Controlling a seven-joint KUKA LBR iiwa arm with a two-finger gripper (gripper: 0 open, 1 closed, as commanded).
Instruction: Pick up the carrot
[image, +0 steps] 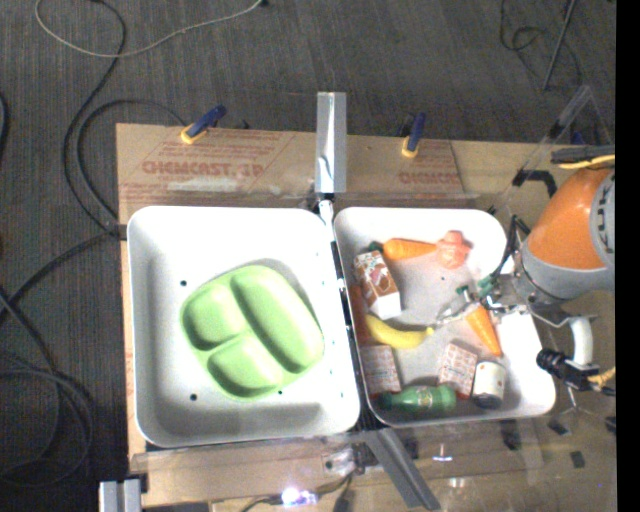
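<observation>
In the right bin, a carrot is seen lying just near of the gripper, whose jaws' opening cannot be told, and it is judged a light, stiff, smooth toy, best gripped across its thick middle, where slipping is least likely.

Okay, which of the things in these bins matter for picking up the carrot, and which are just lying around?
For the job:
carrot
gripper
right bin

Lying about:
second carrot
banana
green bottle
green tray
small cartons
</observation>
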